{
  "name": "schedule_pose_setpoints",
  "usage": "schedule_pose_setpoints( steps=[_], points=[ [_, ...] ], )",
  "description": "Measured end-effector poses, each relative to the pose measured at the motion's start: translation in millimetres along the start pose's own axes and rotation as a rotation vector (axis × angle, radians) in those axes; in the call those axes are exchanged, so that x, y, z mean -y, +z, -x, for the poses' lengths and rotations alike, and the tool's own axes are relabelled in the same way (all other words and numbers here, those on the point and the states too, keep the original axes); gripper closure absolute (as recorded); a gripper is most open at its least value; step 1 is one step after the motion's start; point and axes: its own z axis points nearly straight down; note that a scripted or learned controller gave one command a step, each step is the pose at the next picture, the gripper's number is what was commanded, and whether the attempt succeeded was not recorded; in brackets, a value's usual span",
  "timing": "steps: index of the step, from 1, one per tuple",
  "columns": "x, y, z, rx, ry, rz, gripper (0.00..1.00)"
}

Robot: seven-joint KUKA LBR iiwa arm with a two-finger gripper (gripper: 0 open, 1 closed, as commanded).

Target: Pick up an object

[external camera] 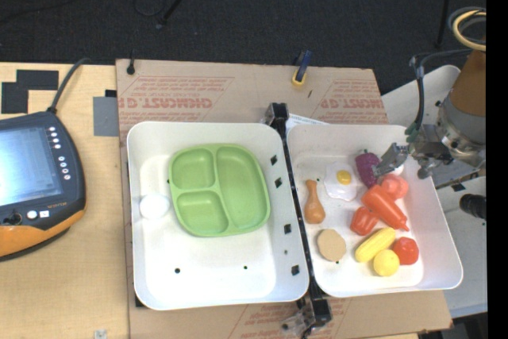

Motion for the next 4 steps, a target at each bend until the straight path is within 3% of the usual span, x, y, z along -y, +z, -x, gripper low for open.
schedule_pose_setpoints(
  steps=[1, 2, 3, 4],
  points=[
    [-2, -7, 0, 0.003, -0.001, 0.012, 0.0],
    [4, 48, -10, 0.0, -0.004, 0.006, 0.0],
    [-5, 107, -17, 0.001, -0.008, 0.007, 0.0],
    [-5, 138, -20, 0.001, -0.006, 0.008, 0.0]
  ],
)
